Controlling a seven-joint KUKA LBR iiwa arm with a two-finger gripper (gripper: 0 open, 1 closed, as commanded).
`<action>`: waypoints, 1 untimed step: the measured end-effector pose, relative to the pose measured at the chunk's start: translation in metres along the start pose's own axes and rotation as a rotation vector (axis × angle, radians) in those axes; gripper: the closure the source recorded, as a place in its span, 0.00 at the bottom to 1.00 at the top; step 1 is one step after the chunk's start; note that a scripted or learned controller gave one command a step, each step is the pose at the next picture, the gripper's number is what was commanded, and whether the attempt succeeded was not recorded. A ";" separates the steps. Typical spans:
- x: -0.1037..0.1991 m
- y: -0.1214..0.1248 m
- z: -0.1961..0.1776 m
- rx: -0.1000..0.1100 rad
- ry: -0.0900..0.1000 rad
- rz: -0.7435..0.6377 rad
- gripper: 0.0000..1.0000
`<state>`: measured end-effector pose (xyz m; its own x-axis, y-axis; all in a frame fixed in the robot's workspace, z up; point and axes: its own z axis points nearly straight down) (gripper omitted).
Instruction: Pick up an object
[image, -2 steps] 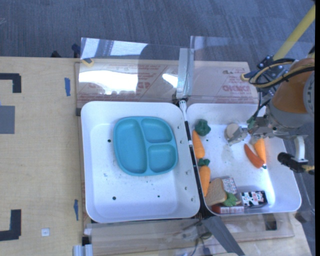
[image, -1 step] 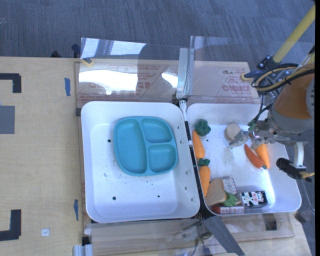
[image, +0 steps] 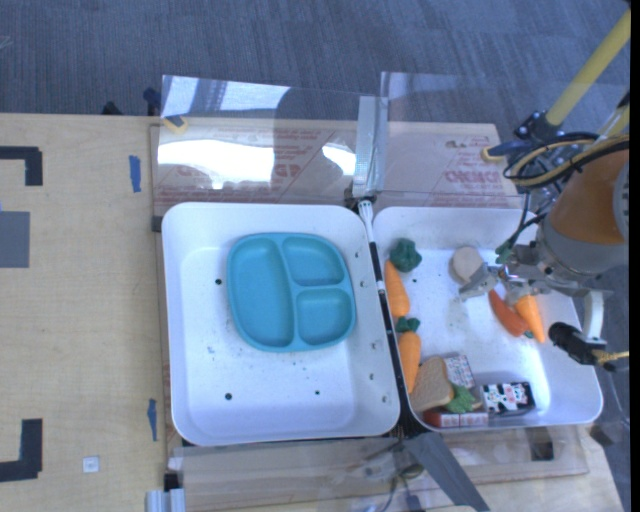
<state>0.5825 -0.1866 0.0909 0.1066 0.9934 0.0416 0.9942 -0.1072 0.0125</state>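
My gripper (image: 500, 283) hangs low over the right part of the right bin (image: 575, 395), reaching in from the right. Directly under it lie two orange carrots (image: 520, 314) side by side, their upper ends at the gripper's tip; whether it touches them I cannot tell. A round tan biscuit (image: 465, 263) lies just left of the gripper. Two more carrots with green tops (image: 398, 290) (image: 408, 352) lie along the bin's left wall.
A bread slice (image: 432, 384), a green leafy piece (image: 462, 400) and a small black-and-white carton (image: 506, 397) sit at the right bin's front. The left bin (image: 200, 380) holds a blue divided plate (image: 292, 290). Clear panels (image: 260, 150) stand behind both bins.
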 end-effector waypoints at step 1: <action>0.003 0.005 0.001 0.002 -0.010 0.001 0.00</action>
<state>0.5874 -0.1842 0.0902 0.1073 0.9937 0.0313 0.9941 -0.1077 0.0104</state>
